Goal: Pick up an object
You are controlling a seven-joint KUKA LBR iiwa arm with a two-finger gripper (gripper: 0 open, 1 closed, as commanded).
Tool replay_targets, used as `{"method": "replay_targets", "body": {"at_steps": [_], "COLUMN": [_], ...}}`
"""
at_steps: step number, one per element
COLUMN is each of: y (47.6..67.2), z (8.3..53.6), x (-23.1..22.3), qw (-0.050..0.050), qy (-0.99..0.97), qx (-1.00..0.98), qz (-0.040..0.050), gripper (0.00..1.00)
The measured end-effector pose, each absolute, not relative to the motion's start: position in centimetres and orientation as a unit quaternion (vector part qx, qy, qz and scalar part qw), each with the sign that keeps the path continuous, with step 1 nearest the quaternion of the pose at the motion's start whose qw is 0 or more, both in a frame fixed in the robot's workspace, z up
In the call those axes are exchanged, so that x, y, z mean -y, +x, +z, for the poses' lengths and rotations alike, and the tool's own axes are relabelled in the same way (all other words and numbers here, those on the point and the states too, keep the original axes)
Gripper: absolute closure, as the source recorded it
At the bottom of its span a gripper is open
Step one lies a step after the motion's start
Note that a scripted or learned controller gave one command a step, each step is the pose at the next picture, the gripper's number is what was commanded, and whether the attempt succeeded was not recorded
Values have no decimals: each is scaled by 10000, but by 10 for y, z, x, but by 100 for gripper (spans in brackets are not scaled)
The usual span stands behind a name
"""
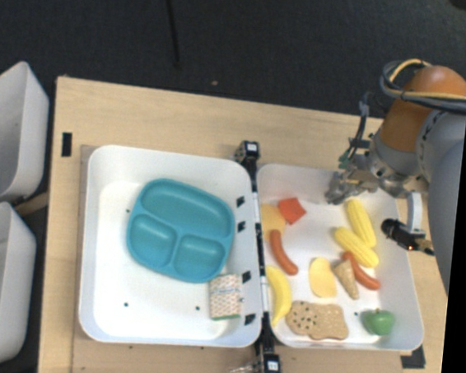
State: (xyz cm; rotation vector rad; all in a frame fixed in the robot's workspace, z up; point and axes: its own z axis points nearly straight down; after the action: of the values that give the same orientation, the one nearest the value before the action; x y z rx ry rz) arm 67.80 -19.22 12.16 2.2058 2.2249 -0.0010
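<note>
Bench point(65, 205) seen from above, with two shallow white bins side by side. The left bin point(96, 308) is occupied by a blue divided plate point(180, 229) and a small patterned packet point(226, 295). The right bin point(316, 180) is filled with toy food: an orange-red block point(292, 209), a sausage point(283, 251), a banana point(279, 291), a biscuit point(317, 320), a green apple point(378, 322) and two ears of corn.

The gripper point(347, 184) is shown at the far edge of the right bin, carried on the grey arm point(402, 150) that enters from the right. Whether it is spread or closed cannot be told, since it is seen as a dark blur; nothing is seen held.

The upper corn cob point(360, 221), judged the likeliest target, lies just beside the gripper, toward the near-right. Its long axis is set on a slant, from upper left to lower right. A short descent toward the near side would be required, with the closing direction set across that axis.
</note>
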Motion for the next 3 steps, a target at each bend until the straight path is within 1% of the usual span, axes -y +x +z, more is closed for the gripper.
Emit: {"method": "replay_targets", "body": {"at_steps": [1, 2, 3], "y": [672, 679, 680], "z": [175, 222, 243], "x": [187, 183, 185], "qw": [35, 35, 21], "qy": [7050, 7056, 7046], "qx": [-7092, -7086, -7096], "qz": [19, 18, 10], "gripper": [100, 100, 100]}}
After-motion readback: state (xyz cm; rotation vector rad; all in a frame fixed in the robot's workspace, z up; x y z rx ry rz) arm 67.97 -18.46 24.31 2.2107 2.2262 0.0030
